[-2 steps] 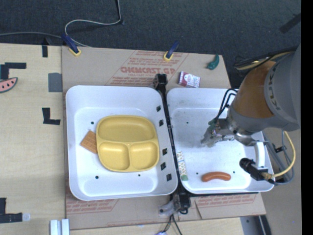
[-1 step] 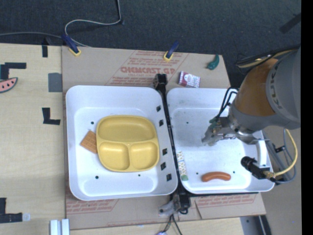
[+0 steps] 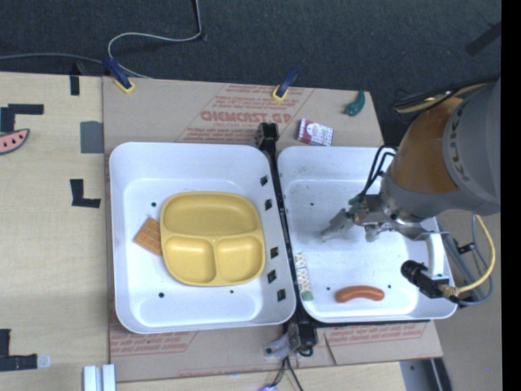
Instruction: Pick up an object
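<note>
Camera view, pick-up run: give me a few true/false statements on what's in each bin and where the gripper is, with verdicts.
1. The yellow divided plate lies in the left bin. True.
2. The hot dog lies in the left bin. False: it lies in the right bin, near its front wall.
3. The gripper is over the right bin. True.
4. The gripper holds the hot dog. False: the hot dog lies on the bin floor, apart from the gripper.
5. A brown cracker-like piece shows at the plate's left edge. True.
</note>
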Robot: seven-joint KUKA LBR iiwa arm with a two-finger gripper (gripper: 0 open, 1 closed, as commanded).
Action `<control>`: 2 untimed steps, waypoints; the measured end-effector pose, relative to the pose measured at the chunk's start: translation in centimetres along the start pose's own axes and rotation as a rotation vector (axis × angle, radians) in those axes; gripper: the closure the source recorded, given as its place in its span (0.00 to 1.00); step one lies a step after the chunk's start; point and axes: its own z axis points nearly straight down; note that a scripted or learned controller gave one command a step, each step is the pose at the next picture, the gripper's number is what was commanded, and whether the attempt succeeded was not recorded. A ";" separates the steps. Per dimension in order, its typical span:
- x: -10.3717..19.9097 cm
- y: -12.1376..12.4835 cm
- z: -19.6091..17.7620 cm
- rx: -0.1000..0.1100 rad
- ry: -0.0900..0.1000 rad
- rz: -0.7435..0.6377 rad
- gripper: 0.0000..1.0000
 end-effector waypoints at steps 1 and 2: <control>0.8 -2.7 5.6 -0.001 -0.001 0.003 0.00; 1.6 2.2 5.6 -0.003 -0.003 0.002 0.00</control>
